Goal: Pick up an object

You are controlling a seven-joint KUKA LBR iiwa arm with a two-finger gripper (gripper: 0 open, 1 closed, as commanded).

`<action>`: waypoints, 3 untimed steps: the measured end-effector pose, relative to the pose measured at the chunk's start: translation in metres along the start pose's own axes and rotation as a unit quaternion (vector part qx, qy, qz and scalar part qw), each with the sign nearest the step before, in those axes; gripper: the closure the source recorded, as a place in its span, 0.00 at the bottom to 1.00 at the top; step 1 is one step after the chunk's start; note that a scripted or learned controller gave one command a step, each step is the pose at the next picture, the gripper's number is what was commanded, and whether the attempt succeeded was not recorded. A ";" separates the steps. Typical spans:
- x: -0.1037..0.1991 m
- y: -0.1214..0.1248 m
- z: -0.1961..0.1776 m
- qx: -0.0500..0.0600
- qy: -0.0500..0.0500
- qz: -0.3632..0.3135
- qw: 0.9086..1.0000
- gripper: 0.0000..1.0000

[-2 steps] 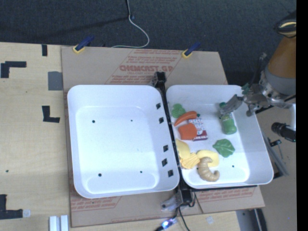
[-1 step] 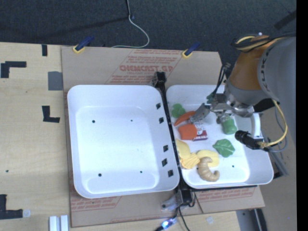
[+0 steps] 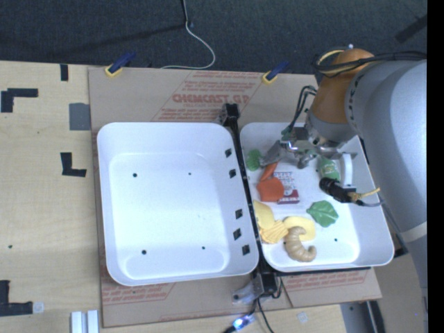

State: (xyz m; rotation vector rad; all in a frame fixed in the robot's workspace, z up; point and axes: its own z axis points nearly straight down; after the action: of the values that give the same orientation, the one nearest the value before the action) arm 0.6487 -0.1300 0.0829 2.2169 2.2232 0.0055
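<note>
The gripper (image 3: 291,151) hangs over the far part of the right bin (image 3: 371,252), its fingers blurred against the clutter, so I cannot tell their spread or any hold. Just nearside lies the orange-red object (image 3: 272,188); the arm (image 3: 388,116) hides the bin's right rim.

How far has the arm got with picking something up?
Nothing looks lifted yet: the orange piece, yellow pieces and green leaf all lie in the right bin. The gripper is low over the bin's far end. Grasping and lifting remain.
</note>
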 end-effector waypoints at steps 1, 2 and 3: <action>0.036 0.021 -0.002 0.001 -0.001 -0.001 1.000 0.00; 0.035 0.020 -0.012 0.002 -0.001 0.000 1.000 1.00; 0.034 -0.022 -0.007 -0.005 -0.002 0.001 1.000 1.00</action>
State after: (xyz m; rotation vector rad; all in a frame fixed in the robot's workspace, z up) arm 0.6262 -0.0964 0.0902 2.2129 2.2128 0.0137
